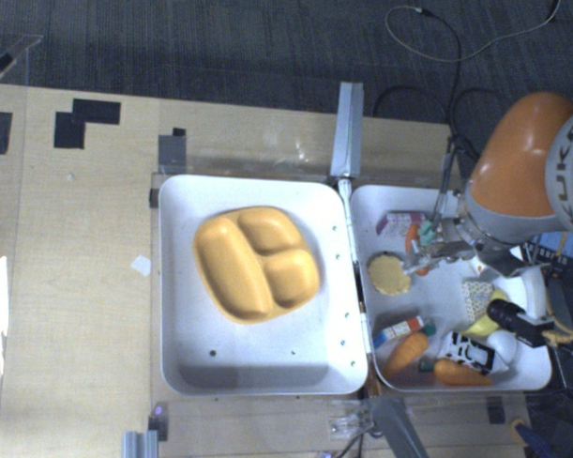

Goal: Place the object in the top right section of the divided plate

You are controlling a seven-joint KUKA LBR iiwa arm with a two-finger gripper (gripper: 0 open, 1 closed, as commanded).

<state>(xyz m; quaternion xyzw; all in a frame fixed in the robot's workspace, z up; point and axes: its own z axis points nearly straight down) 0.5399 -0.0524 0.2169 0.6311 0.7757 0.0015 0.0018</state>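
A yellow divided plate (255,262) lies in the left bin (179,351), with one long section on its left and two smaller sections on its right. My gripper (422,259) hangs over the upper part of the right bin (535,378), just right of a round pale yellow object (389,274). Its fingers point down to the left, toward that round object. An orange and white item shows beside the fingers, and the view does not settle whether it is held.
The right bin holds several items: a purple packet (399,222) at the top, an orange carrot shape (407,351), another orange piece (460,372), a black and white item (470,353), a yellow object (485,323) and a patterned piece (476,294). A metal divider (346,132) stands between the bins.
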